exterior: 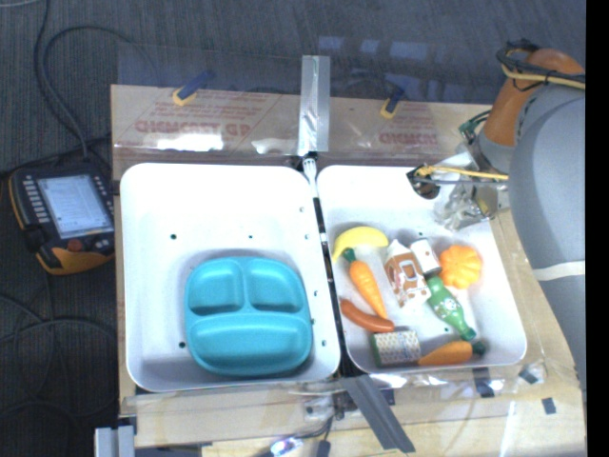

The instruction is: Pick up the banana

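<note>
The yellow banana (362, 239) lies in the right bin (376, 193), near its left wall and just above a carrot (366, 287). My gripper (463, 205) hangs over the far right corner of that bin, about a hand's width to the right of the banana and a little beyond it. Nothing shows in the gripper. The grey arm with its orange band enters from the upper right.
Around the banana lie a small carton (407, 272), an orange fruit (461, 266), a green bottle (449, 310), a red sausage-like piece (366, 317), a grey block (396, 347) and a second carrot (445, 353). A blue compartment tray (248, 315) sits in the left bin (152, 255).
</note>
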Controlling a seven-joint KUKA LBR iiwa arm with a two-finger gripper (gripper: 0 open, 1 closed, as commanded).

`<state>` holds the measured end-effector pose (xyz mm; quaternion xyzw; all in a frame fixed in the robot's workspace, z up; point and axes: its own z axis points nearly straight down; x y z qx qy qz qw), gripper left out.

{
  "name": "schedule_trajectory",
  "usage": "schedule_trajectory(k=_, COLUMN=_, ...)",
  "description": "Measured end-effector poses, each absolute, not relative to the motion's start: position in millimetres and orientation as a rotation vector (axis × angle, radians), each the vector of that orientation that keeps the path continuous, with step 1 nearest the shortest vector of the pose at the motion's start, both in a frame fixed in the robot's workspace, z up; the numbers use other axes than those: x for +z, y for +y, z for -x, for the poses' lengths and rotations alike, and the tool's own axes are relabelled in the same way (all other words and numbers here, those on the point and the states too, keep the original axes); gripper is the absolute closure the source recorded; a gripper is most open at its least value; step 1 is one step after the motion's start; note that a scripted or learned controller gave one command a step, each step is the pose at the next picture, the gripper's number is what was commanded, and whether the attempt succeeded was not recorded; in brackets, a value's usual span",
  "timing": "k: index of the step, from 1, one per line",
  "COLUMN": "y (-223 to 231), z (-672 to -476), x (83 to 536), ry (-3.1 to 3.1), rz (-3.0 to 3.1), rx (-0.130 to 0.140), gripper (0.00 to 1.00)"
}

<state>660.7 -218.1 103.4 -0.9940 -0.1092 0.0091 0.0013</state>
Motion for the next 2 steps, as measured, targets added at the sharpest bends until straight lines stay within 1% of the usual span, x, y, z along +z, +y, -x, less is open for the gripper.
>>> schedule_trajectory(k=2, y=-218.4, z=-658.1, x=115.8, ry=-0.350, rz=3.117, rx=0.052, gripper=1.00)
